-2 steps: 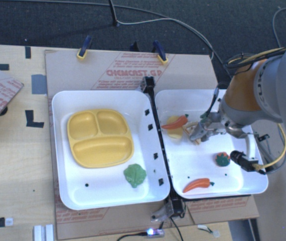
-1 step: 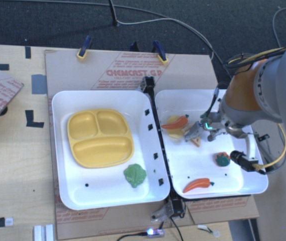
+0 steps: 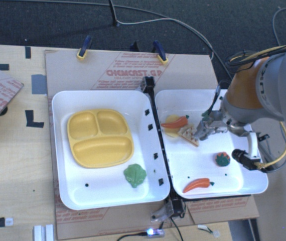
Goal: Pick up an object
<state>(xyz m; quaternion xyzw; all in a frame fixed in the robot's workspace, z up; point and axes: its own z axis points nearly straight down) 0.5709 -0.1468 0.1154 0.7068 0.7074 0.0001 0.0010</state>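
Since the gripper (image 3: 201, 132) hangs low in the right bin (image 3: 243, 187), its fingers' spread too small to tell, I'd guess it's after the tan toy (image 3: 188, 134) touching their tips.

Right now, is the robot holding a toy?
Cannot tell. The gripper is low over a tan waffle-like piece in the right bin, hiding any hold.

the left shallow white plastic bin (image 3: 62, 134) holds a yellow three-compartment plastic tray (image 3: 100, 137), with a green toy broccoli (image 3: 135, 175) near and right of it. the right shallow white bin (image 3: 183, 98) holds an orange-red toy pepper (image 3: 175, 122) far left, touching a tan cracker-like wedge (image 3: 188, 134) just nearer, a small red-and-green toy fruit (image 3: 223, 159) to the right, and an orange toy carrot (image 3: 197, 185) nearest.
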